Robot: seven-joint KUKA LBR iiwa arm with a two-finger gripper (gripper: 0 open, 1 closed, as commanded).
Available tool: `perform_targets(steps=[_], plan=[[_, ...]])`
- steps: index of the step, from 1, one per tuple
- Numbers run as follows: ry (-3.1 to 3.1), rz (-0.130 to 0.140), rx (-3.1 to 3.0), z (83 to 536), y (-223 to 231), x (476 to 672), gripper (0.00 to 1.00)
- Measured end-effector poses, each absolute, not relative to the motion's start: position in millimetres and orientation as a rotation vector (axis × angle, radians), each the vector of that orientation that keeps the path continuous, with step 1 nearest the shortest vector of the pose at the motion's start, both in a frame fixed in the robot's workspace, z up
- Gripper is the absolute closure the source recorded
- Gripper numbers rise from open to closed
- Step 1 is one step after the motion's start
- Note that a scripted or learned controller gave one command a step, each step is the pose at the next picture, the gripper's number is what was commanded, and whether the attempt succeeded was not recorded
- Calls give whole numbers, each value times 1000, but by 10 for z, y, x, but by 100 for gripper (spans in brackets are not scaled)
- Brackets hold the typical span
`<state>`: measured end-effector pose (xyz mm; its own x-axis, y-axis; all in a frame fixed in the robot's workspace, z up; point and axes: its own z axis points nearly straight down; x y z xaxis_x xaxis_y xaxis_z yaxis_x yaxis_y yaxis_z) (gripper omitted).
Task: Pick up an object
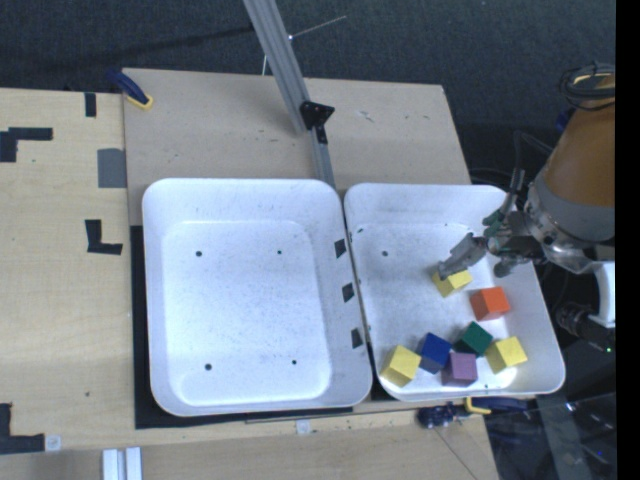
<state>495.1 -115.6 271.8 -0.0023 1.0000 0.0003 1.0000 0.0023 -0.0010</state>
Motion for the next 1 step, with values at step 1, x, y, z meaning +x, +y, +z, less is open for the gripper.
perform_targets(steps=[1], plan=[[-2223,1,-2218,2718,-1158,4951,0]])
